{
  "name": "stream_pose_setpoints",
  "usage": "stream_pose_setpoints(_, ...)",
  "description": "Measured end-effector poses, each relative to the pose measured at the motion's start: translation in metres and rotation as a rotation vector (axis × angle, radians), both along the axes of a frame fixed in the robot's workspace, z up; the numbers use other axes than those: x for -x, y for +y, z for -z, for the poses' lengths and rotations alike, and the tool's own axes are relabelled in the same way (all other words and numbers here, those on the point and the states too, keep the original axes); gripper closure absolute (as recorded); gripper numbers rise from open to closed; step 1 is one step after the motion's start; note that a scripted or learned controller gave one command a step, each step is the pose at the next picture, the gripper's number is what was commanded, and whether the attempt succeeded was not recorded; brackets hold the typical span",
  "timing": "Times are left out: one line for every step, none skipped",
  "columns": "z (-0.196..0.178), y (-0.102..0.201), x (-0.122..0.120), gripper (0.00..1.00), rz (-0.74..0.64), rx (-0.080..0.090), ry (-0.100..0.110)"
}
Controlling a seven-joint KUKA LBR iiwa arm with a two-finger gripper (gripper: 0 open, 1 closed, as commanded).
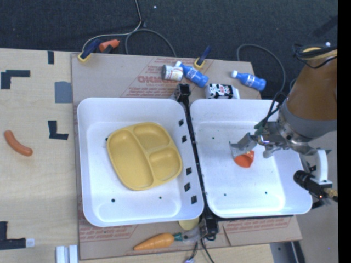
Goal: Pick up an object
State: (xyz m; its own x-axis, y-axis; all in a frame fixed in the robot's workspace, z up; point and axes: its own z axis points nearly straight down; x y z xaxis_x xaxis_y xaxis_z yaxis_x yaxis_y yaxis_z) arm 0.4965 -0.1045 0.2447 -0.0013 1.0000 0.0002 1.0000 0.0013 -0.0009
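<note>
A small orange object (244, 159) lies in the right bin (274, 201), near its middle. My gripper (250, 149) hangs just above it, open, with the arm reaching in from the right. One grey finger (239, 144) points left right over the orange object. The other finger (268, 151) sits further right. The orange object shows below the left finger, on the bin floor rather than clamped between the two.
A yellow divided plate (144, 154) lies in the left bin (90, 201). Behind the bins are blue-and-white bottles (194, 75) (249, 80) and a small black-and-white box (222, 91). A toy carrot (154, 241) lies at the front edge, a sausage (17, 143) far left.
</note>
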Motion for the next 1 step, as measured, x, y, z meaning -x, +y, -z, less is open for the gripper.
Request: stream_pose_setpoints(0.1104, -0.0757, -0.0279, 0.0, 0.006, 0.001, 0.006)
